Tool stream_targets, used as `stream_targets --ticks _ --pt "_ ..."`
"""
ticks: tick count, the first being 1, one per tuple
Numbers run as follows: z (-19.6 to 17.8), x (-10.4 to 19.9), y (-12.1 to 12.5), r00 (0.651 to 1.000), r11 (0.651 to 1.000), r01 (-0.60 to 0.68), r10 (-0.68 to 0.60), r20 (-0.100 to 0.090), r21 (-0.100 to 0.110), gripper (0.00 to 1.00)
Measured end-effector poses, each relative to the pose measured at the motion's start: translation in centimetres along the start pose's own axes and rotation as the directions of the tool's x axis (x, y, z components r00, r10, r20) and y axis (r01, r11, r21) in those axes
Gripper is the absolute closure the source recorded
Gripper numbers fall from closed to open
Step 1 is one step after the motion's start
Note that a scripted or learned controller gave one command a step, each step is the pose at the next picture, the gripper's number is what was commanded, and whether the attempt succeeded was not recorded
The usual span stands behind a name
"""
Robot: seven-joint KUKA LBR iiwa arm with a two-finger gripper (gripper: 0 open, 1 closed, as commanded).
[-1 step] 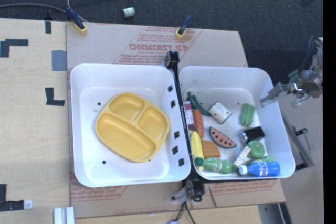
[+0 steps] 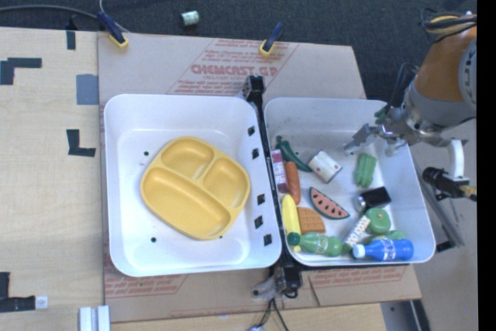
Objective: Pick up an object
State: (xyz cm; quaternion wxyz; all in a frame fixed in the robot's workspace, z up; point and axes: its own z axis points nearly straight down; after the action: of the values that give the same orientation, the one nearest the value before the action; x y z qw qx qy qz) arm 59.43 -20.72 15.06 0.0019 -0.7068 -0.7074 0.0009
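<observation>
Gripper (image 2: 377,132) seen over far right part of right bin (image 2: 345,106), fingers spread wide, nothing held between them. Green pickle-like toy (image 2: 365,169) lies just near of fingers, apart from them; white block (image 2: 325,165) to its left. Other toys crowded along near edge: blue bottle (image 2: 385,249), watermelon slice (image 2: 328,203), carrot (image 2: 292,177). Yellow divided plate (image 2: 195,187) sits in left bin (image 2: 124,190), untouched.

Risk judged: descent beside pickle closes on air; rounded toy may roll from fingers; bin wall close by could be struck.
</observation>
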Motion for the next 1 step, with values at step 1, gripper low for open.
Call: stream_targets --ticks 1 --pt "6.43 2.33 3.73 1.000 1.000 0.001 -0.001 0.003 -0.008 0.00"
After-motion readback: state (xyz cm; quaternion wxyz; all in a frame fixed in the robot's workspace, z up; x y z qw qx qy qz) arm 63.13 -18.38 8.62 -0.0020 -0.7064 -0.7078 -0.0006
